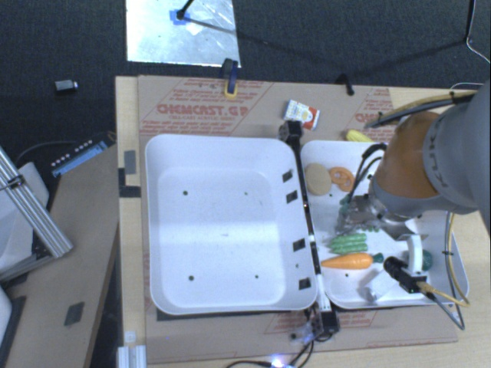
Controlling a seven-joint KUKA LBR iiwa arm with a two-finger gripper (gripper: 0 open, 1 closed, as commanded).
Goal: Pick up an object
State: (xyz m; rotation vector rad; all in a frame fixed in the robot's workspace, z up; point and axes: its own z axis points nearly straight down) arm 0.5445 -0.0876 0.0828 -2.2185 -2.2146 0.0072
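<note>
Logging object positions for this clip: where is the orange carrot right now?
In the camera view, the carrot lies in the right bin near its lower-left corner, just below the green vegetable and the gripper.

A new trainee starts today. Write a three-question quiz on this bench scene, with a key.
1. True or false: the carrot lies in the right bin.
2. Which bin is the gripper over? A) left B) right C) neither
3. What colour is the vegetable lying between the gripper and the carrot?

Key: 1 true; 2 B; 3 green.
</note>
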